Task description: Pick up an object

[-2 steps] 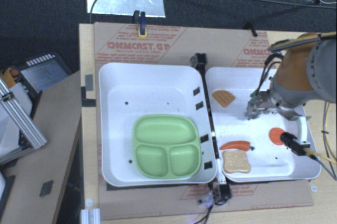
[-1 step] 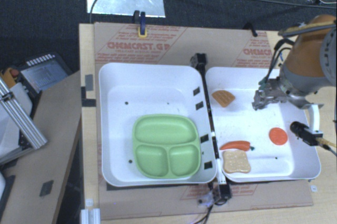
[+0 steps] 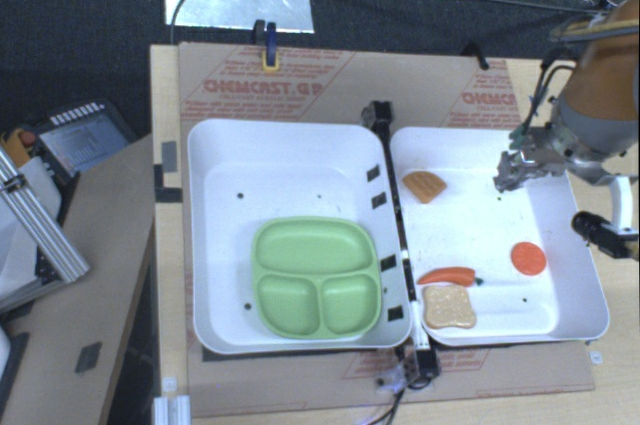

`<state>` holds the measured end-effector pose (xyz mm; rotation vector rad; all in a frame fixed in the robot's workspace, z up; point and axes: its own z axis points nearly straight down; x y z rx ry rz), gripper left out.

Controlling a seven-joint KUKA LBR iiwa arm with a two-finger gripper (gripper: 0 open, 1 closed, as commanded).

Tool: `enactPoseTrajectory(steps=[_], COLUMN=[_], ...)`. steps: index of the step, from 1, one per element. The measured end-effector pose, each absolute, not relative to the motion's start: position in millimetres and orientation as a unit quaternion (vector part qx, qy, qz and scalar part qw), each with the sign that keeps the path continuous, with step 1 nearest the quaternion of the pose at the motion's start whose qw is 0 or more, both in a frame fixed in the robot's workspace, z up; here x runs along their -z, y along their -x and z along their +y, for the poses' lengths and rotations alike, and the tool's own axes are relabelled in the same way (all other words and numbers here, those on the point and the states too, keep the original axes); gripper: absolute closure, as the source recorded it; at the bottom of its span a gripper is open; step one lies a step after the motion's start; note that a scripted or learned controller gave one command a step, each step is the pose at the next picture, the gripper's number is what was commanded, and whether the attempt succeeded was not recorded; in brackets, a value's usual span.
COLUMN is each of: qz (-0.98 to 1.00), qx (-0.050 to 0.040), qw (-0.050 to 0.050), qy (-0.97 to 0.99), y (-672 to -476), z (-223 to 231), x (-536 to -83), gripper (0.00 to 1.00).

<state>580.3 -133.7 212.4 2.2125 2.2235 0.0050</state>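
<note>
Over the right bin (image 3: 575, 313), near its far right corner, hangs the gripper (image 3: 510, 171) on the grey arm with the orange band. Whether it is spread or pressed together cannot be told; it is small and dark against the white, and nothing shows between its tips.

Candidate objects all lie in the right bin. Nearest is the bread roll (image 3: 425, 185), tan, to the left of the gripper toward the divider between the bins, at about the same depth, long axis running roughly left-right with a slight tilt. Orange tomato slice (image 3: 529, 258) lies nearer the front edge, slightly right of the gripper, round so no axis matters. Red sausage (image 3: 447, 276) lies near the front left of that bin, long axis left-right, touching or just beside the toast slice (image 3: 449, 307) in front of it.

Left bin (image 3: 215, 213) carries a green divided plate (image 3: 316, 275), well apart from the gripper.

Judgement: the roll or the tomato slice looks the easiest reach; both sit alone with bare bin floor around them. Sausage and toast crowd each other, so a grab there risks catching both or nudging one. Nothing stands between the gripper and the roll.
</note>
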Motion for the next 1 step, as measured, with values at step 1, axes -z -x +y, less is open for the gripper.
enactPoseTrajectory(steps=[1], qz=[0.710], qx=[-0.0011], qw=[0.001], qy=[-0.704], y=[-591.6], z=[-85.1], x=[-220.7], gripper=[1.00])
